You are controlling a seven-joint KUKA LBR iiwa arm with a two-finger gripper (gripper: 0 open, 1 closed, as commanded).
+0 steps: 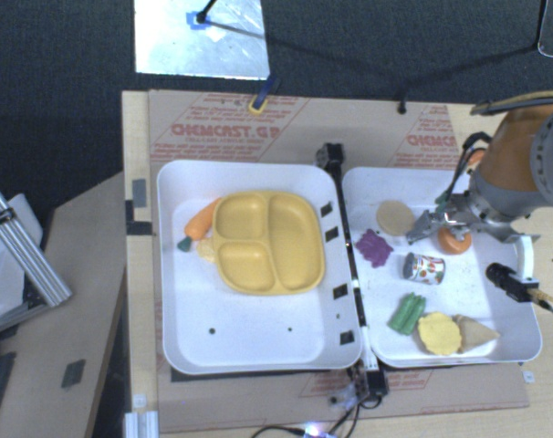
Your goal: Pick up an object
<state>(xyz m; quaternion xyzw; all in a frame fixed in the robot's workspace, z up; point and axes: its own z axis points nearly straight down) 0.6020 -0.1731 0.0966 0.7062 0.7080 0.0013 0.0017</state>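
Camera view. The end effector (443,222) hung low over the right bin (532,336), close to that bin's far right part; whether it was released or clenched could not be told at this scale. An orange round object (456,241) lay just beside the end effector, on its near side, partly hidden by the wrist, and appeared to be the likeliest thing to be taken. It looked small, rigid and smooth, probably a light plastic toy fruit, so it was judged apt to roll or squirt out of a shallow pinch; a hold across its widest part, from straight above, seemed the safest.

To the left of the end effector lay a tan disc (395,216), and beyond that a purple grape cluster (375,247). Nearer the camera than the end effector lay a small printed can (424,268) on its side, then a green ridged piece (407,313), a yellow lumpy piece (439,334) and a tan wedge (478,333) touching it. Far to the left, in the left bin (181,336), sat a yellow divided plate (263,242) with a toy carrot (200,220) against its left rim. Both bins rested on the table (135,153).
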